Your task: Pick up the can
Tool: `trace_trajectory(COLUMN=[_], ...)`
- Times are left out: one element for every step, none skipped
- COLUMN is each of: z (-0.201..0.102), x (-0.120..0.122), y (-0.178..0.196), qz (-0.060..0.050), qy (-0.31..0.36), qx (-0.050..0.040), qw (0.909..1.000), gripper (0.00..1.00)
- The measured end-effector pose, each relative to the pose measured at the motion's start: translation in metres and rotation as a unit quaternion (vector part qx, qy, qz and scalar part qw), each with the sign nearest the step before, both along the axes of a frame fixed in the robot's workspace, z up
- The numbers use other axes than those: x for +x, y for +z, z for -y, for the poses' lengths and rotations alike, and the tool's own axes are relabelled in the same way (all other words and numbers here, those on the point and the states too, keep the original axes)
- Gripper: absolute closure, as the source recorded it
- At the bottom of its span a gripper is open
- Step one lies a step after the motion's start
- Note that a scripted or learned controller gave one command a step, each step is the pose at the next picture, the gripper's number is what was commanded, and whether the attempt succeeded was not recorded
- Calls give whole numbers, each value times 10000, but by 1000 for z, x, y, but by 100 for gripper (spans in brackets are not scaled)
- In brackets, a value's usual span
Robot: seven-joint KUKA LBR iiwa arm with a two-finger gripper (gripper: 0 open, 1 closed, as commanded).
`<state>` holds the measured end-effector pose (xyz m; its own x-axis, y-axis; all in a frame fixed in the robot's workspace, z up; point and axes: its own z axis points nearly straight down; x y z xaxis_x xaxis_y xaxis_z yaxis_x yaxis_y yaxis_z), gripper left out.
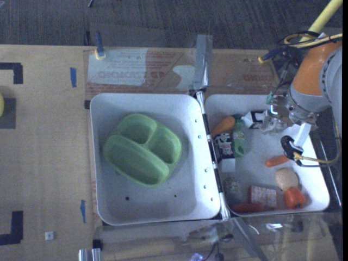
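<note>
A small can (224,145) with a black and white label lies against the left wall of the right bin (321,200). An orange carrot-shaped toy (224,125) sits just behind it and a green item (238,143) touches its right side. My gripper (270,119) hangs over the back part of the right bin, to the right of the can and apart from it. The grey wrist with its orange band (311,72) rises behind it, and a white and black object (254,117) lies close to the gripper's left.
The left bin (103,200) holds two stacked green divided plates (142,148). The right bin's front carries a red box (262,195), a beige ball (286,178), an orange-red toy (294,198), an orange stick (277,160) and a small greenish jar (232,186). A cable (304,159) loops by the bin's right wall.
</note>
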<state>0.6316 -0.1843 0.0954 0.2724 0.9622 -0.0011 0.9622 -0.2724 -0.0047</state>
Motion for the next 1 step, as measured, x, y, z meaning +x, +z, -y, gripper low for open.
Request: trace_trajectory(z=[-2], x=[31], y=[38], qz=[-79], qy=[-106], qx=[5], qw=[9999], gripper=[100])
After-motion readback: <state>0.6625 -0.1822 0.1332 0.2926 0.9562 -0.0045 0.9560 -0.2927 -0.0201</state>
